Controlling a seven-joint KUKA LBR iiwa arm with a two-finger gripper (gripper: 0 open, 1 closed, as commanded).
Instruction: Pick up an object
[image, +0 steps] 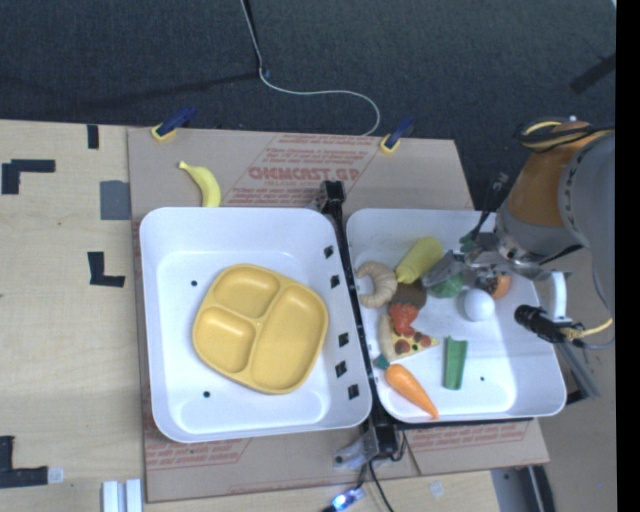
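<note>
We see the arm (560, 200) come in from the right over the right bin (520, 400), its bulk covering that bin's upper right corner and rim. The left bin (165, 300), well left of the jaws, holds a yellow tray (262, 327) with bare white floor all round it. The right bin has its open floor below and right of the jaws, toward its lower right corner.

The gripper (462, 272) sits low in the right bin's upper half; its fingers blur into the dark clutter, so we cannot tell whether the jaws are open or closed, or whether anything lies between them. Just left of them lies a yellow bottle (419, 259), with a bagel (375, 284) farther left by the wall shared with the left bin. A white ball (478, 305) lies just below the jaws, and something orange (500, 285) beside it is half hidden by the wrist. A green stick (454, 362) lies lower, and a carrot (410, 390) near the bottom rim. A dark piece (408, 297) and a pizza slice (407, 345) crowd together below left, hard to separate. A banana (203, 184) lies on the cardboard (300, 170) above the left bin.
</note>
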